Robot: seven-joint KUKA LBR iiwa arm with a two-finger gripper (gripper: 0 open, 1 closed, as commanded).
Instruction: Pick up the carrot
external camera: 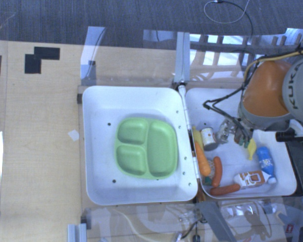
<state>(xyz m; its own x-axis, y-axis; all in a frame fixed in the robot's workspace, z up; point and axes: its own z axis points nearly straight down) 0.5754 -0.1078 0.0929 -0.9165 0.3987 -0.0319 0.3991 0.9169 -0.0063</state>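
and here we are above the bench, two white bins side by side. the left bin (93, 135) carries a green divided plate (146, 147) sitting near its middle, three compartments showing, nothing in them.

over to the right bin (192, 102), where the action is. the carrot (202, 159) lies along the bin's left wall, at about nine o'clock from the bin's centre, running lengthwise from twelve toward six, orange, with a green tip at its lower end. just to its right, a red sausage (217, 171) lies nearly parallel, and a second sausage (224, 189) lies crosswise at the bin's six o'clock edge. a small can (207, 136) sits near the carrot's upper end, at roughly one o'clock from it.

the arm (265, 89) comes in from three o'clock, orange band big in view, black cables looping off it. the gripper (232, 131) hangs over the bin's middle, at about two o'clock from the carrot and apart from it, close beside the can. whether it is parted or closed, cannot tell from this angle; nothing is seen between its tips.

a yellow item (251, 148) lies just below the wrist, a blue bottle (266, 161) toward four o'clock, and a white carton (251, 179) lies near the five o'clock corner.
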